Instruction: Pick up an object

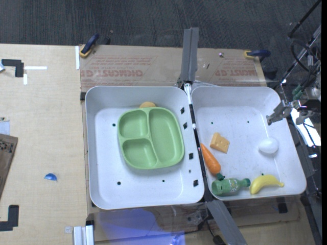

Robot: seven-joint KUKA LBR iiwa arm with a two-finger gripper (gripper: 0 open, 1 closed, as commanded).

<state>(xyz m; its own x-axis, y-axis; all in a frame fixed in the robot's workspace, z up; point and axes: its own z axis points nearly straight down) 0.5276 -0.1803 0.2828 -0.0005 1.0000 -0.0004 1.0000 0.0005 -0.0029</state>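
The right bin [240, 102] holds an orange cheese wedge [220, 142], a carrot [210, 159], a green bottle [229, 186] lying on its side, a yellow banana [265, 182] and a white egg [268, 146]. My gripper [278, 115] hangs over the bin's right rim, above and a little right of the egg, apart from every object. Nothing is seen held in it. In the left bin [102, 152] lies a green divided plate [151, 137], with a small yellow-orange object [147, 105] half hidden behind its far edge.
A grey divider post [189, 55] stands at the back between the bins. Brown cardboard [133, 65] lies behind them. Cables and arm hardware [306, 50] crowd the right edge. A small blue item [50, 177] rests on the wooden bench at left.
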